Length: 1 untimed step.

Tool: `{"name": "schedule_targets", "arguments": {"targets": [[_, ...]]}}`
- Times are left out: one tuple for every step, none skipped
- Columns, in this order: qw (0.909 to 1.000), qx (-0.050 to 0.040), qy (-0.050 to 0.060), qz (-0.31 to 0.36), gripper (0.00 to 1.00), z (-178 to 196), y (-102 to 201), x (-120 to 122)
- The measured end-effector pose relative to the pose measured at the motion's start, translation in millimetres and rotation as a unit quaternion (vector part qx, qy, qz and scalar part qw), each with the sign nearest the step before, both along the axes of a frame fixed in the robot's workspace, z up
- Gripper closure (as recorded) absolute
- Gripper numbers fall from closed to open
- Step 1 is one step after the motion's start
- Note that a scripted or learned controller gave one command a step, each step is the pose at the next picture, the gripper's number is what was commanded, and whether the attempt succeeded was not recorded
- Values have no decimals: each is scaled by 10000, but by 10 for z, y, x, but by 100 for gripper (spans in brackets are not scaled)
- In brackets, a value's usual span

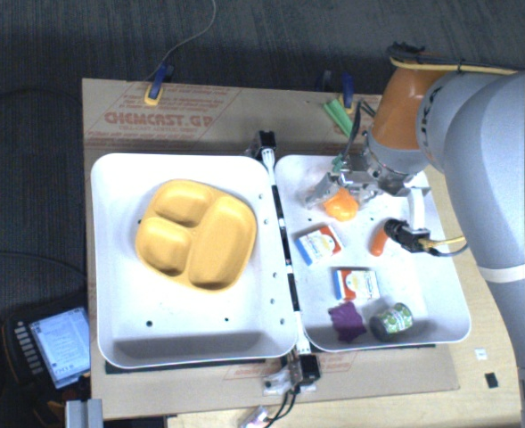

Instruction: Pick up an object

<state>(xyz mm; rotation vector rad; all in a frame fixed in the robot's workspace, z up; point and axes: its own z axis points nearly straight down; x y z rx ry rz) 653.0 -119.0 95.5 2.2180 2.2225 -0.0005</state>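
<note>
The left bin (110, 266) holds one yellow lumpy object (196, 233), with bare white floor all round it out to the rim. The right bin (440, 306) is crowded: two small cartons (318, 242), a purple piece (346, 321), a green can (393, 320) and a red piece (378, 240). The orange object (340, 206) lies at the bin's far end, directly at the jaws (349, 185); whether they grip it, I cannot tell.

Robotics lab, 2 white bins (110, 239), clamped cardboard-topped bench (155, 114)
</note>
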Motion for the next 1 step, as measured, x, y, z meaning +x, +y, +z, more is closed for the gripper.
{"name": "schedule_targets", "arguments": {"targets": [[10000,2,8,2,100,95,3,-1]]}}
